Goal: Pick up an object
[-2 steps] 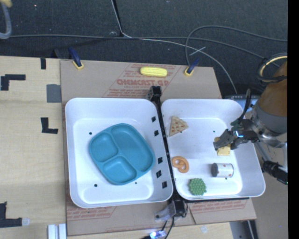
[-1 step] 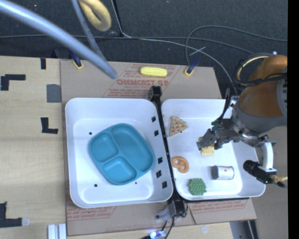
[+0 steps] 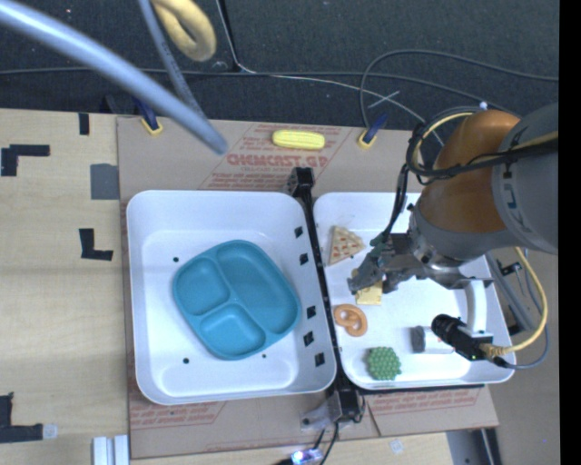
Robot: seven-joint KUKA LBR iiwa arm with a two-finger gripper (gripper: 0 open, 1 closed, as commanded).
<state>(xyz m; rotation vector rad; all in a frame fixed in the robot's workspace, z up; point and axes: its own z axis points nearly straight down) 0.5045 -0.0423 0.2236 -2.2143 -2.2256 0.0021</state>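
Jaws' spread you cannot tell, but your gripper (image 3: pixel 374 275) hangs directly over the pale yellow block (image 3: pixel 369 294), pretzel (image 3: pixel 350 319) just below-left.

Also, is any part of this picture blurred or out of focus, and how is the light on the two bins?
In the camera view, the grey bar crossing the top left is soft and blurred, and so is the yellowish object beside it. The bins are sharp: the blue tray in the left bin has crisp edges. The light there is even, with faint shadows; the right bin shows no strong glare.
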